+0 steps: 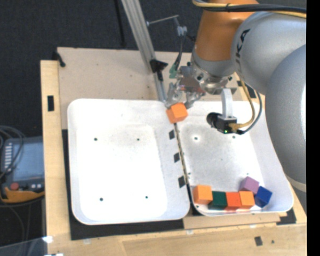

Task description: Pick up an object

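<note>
Orange and cube-shaped, a block (pixel 177 112) sits pinched between the fingers of the gripper (pixel 178 101), raised over the far end of the divide between the left bin (pixel 85 121) and the right bin (pixel 266 143). Along the right bin's near wall lie an orange cube (pixel 203 193), a green cube (pixel 219 199), two more orange cubes (pixel 240 199), a purple cube (pixel 250 184) and a blue cube (pixel 263 195).

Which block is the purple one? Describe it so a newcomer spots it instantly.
Go to the right bin, then its near edge, where a row of blocks lies. The purple block sits just behind that row, beside the blue block; no other is purple.
</note>
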`<action>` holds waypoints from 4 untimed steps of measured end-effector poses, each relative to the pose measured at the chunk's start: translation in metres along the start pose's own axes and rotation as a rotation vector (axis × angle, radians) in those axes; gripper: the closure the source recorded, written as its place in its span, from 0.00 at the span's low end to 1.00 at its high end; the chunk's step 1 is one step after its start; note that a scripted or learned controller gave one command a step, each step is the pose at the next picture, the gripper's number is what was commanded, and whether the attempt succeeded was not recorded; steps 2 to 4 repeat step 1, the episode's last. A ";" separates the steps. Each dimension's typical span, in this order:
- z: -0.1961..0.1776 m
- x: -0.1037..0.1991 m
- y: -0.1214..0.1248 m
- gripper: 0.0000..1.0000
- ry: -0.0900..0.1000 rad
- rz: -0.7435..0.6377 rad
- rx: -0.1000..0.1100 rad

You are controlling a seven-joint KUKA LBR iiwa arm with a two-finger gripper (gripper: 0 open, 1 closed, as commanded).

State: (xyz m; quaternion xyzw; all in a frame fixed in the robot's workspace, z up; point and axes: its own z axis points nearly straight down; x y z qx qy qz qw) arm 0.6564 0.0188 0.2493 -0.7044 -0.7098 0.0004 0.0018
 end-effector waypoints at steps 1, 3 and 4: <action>-0.006 0.050 -0.011 1.00 0.000 0.000 0.001; -0.006 0.050 -0.011 1.00 0.000 0.000 0.001; -0.006 0.050 -0.011 1.00 0.000 0.000 0.001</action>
